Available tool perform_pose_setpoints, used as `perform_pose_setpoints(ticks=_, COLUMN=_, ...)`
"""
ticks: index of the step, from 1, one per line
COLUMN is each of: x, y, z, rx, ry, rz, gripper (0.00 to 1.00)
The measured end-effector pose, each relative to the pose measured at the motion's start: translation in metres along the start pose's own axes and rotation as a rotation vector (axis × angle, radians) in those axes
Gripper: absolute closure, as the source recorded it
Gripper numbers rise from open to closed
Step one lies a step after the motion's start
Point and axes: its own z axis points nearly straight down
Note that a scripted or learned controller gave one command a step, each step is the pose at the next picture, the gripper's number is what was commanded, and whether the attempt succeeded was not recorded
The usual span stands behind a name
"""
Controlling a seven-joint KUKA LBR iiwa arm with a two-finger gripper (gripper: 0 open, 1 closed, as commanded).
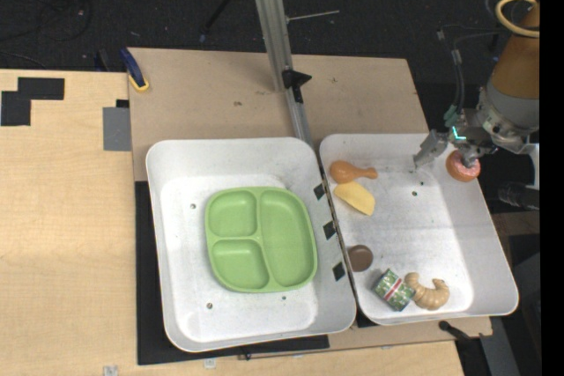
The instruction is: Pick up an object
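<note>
The grey KUKA arm with its orange band [515, 57] enters from the right edge, its upper part rising toward the top right corner. The orange section sits above a grey wrist housing [511, 114], where a small teal light glows on the left side. Below it the two-finger gripper [449, 156] reaches down and to the left — one grey finger [430, 147] slants outward, and a reddish round object [463, 165] sits between the fingers.

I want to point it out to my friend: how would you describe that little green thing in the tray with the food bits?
Look at the right white bin, then its near edge. The small green can lies there tilted, touching a tan, curled croissant on its right, with a brown disc just up-left. It is the one green thing in that bin.
</note>
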Motion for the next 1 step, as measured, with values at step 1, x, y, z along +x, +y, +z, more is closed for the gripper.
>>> perform_pose_setpoints(ticks=1, x=-0.0001, y=0.0007, z=-0.0013, rx=-0.003, ry=-0.001, rz=0.000, gripper=0.00)
